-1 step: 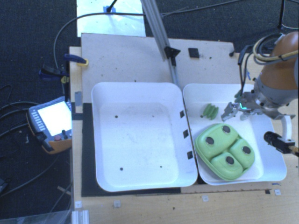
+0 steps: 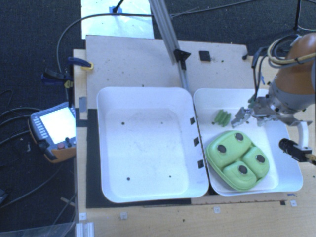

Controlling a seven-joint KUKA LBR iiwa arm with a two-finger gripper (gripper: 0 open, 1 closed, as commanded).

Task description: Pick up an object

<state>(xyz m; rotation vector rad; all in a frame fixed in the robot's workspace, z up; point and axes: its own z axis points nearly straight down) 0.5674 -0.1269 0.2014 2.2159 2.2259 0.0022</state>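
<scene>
Two shallow white bins on the desk: left bin and right bin. In the right bin, a large light-green lobed object, three rounded humps each with a dark spot, lying toward the near half, and a small ribbed green piece further back, near the bin's left wall, apart from the large one. Gripper reaching in from the right, low over the right bin, just beside the small ribbed piece and above the back edge of the lobed object; nothing seen between the jaws. Open or closed: too small and blurred to tell. Judged by look, lobed object probably moulded plastic or rubber, light, smooth, broad and rounded, so likely to slip from a narrow pinch; best hold probably across one hump or at the rim between humps. Small ribbed piece probably light and easier to span, ridges offering some grip, though low against the bin floor.
</scene>
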